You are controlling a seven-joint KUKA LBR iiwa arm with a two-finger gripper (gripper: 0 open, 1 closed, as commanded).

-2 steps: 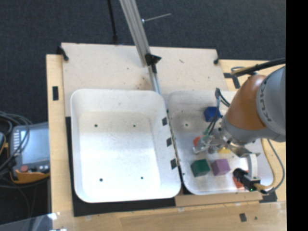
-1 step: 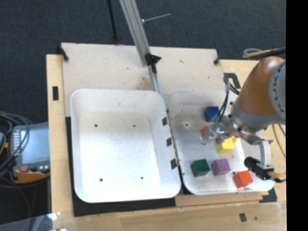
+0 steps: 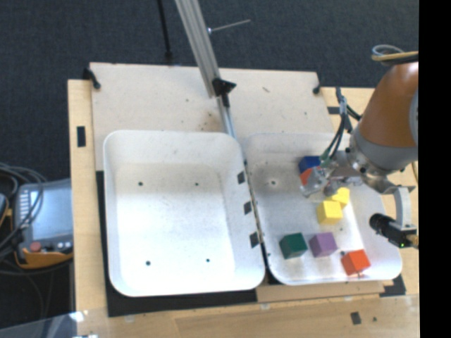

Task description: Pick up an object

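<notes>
Camera view: looking down at a slant on a pale wooden bench [image 3: 176,97] carrying two shallow white plastic bins side by side
Arm: the grey arm with its orange band [image 3: 394,108] comes in from the right and hangs over the upper part of the right-hand white bin [image 3: 271,189]
Gripper: the two-finger gripper [image 3: 325,179] sits low in that bin, right among the blocks at the top of the cluster
Jaws: cannot tell, the wrist and cables cover the tips, so released or clenched is not readable here
Blue block: a small blue cube [image 3: 309,164] lies just left of the gripper, close against it
Red piece: a small red-orange bit [image 3: 306,178] peeks out just below the blue cube, partly hidden by the gripper
Yellow blocks: a yellow cube [image 3: 329,211] rests just below the gripper, with a second smaller yellow block [image 3: 341,196] beside it up and to the right
Lower row: a dark green cube [image 3: 293,245], a purple cube [image 3: 323,243] and an orange-red cube [image 3: 355,260] line up left to right near the bin's front edge, the green and purple nearly touching
Left bin: the left-hand white bin [image 3: 176,210] lies against the right one
Mast: a slanted silver aluminium rail [image 3: 199,37] rises from the bench behind the bins
Off the bench: a grey handheld control pendant [image 3: 44,217] with cables lies on the dark floor at far left
</notes>
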